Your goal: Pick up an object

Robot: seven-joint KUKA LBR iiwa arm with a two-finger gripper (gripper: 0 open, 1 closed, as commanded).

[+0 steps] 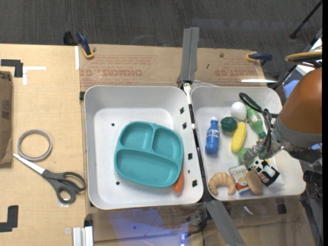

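The claw [260, 160] sits low over the near-right part of the right bin [215, 97], at the end of the grey arm [302, 111] with its orange band. Whether it is spread or closed cannot be told from this slant (its tip merges with the clutter beneath it), and nothing can be seen in its hold.

Which object the task means is open, so the choice is a judgement. Closest are a brown piece [254, 182] and a small printed packet [239, 172] — both just toward the bench's near edge from the claw, almost under it. The croissant [222, 183] lies a little further on, toward the left bin [97, 152]. The corn cob [238, 137] lies just beyond the claw on its far-left side, with its long axis running nearly front to back, slightly tilted. Closing across that axis would probably suit best.

Further from the claw, toward the bin's divider, stand the blue bottle [212, 136] and the green ball [228, 123]. The white egg [238, 109] is toward the far wall — well apart from the claw.
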